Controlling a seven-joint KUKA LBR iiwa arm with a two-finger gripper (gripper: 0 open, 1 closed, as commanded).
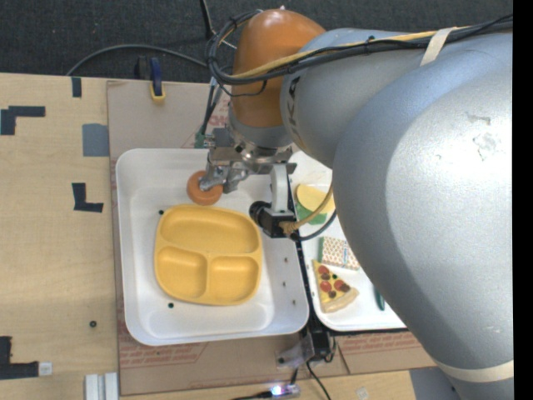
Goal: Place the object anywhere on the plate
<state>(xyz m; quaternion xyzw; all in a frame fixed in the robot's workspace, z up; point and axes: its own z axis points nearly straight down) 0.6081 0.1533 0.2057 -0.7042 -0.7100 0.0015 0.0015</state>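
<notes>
The hand (pixel 218 176) is pinching a small orange object (pixel 203 189) just beyond the yellow plate's (pixel 208 252) far rim. Releasing now is risking a miss, the object landing on the bin (pixel 133 223) floor beside the plate.

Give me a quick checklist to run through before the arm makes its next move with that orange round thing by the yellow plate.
1. Orange round object at the gripper: ok, it sits right at the fingertips.
2. Firm grasp confirmed: cannot tell, the arm hides the fingers.
3. Object over the yellow divided plate: not ok, it is just beyond the plate's far rim.
4. Plate compartments free: ok.
5. Plate lying flat in the left bin: ok.
6. Pizza slice toy out of the way: ok, in the other bin.
</notes>
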